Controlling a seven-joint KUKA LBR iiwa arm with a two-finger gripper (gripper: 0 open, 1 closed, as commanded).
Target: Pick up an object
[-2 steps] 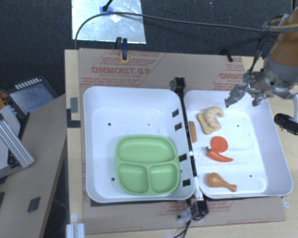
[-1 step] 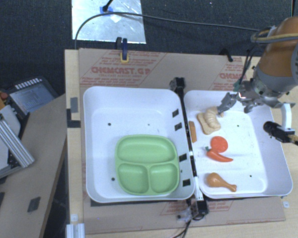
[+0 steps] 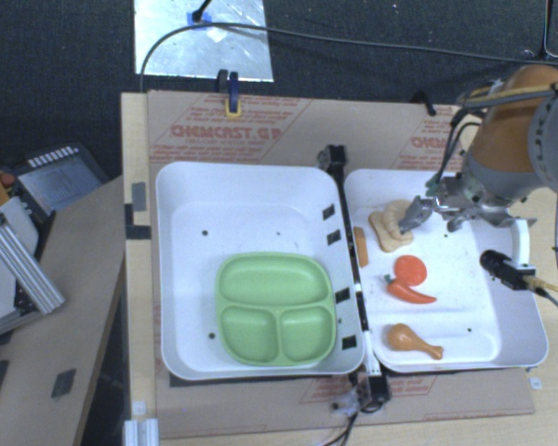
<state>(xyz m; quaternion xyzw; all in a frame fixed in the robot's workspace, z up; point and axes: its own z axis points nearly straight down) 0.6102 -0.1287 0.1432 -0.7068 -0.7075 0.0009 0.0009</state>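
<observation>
Beige toy bread point(image 3: 388, 227) lies in the right bin point(image 3: 516, 342), under the tool point(image 3: 415, 216); whether the tool is open, I cannot tell; an off-centre closing could nudge it aside.

Toy foods point(image 3: 410, 269) in right bin point(image 3: 516, 342)

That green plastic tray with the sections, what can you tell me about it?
The green plastic tray is a pale, glossy, rounded-corner dish with three compartments: one long one at the back and two smaller ones in front. It lies flat, right way up, toward the front right of the left white bin, resting on the bin's floor.
</observation>
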